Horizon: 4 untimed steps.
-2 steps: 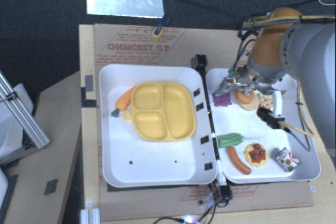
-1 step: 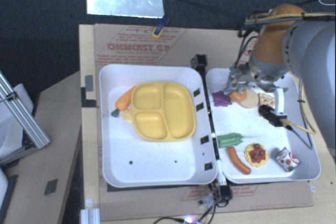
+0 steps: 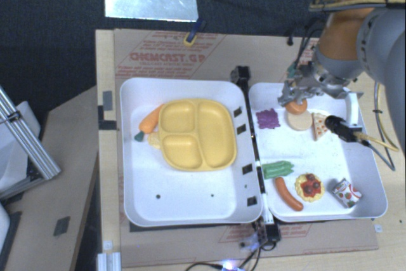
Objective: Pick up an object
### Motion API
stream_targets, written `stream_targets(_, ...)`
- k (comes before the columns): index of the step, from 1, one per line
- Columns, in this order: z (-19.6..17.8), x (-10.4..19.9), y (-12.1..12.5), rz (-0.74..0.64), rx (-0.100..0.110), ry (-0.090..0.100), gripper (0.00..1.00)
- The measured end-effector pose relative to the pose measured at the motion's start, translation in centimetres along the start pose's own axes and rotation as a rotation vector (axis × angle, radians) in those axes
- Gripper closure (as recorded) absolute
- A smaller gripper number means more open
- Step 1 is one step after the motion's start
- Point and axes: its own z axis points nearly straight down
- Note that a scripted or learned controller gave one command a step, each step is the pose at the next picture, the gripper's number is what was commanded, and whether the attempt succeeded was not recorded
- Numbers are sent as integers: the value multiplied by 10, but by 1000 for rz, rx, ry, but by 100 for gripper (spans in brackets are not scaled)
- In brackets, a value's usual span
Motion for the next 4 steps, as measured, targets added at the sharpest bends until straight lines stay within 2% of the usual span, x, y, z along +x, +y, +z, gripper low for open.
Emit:
stream_targets(1,-53,0,2,0,0,0,100)
stream_targets(2,-42,44,-32,-4,9,2,100)
stream_targets(3,-53,77,-66,-3,9,2,100)
stream_targets(4,-52,129,-103,-5,10,3,100)
